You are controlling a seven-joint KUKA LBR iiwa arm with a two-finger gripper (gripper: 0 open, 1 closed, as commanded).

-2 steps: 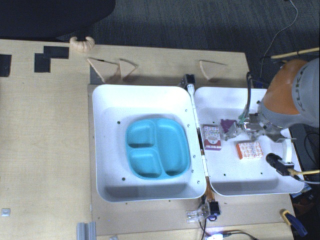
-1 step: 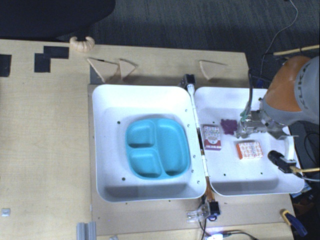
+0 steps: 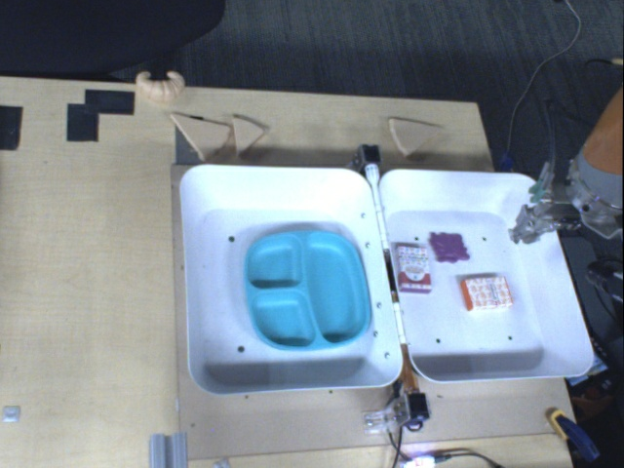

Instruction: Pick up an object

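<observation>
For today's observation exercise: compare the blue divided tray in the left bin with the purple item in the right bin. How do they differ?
The blue tray is far larger than the purple item. The tray has moulded compartments and a smooth rounded outline; the purple item looks flat with an uneven outline. The tray sits alone in the left bin; the purple item lies near two small packets in the right bin. Both rest on a bin floor, untouched by the gripper.

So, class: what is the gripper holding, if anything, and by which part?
Nothing. The gripper hangs over the right bin's far right edge, apart from the three items inside.
</observation>
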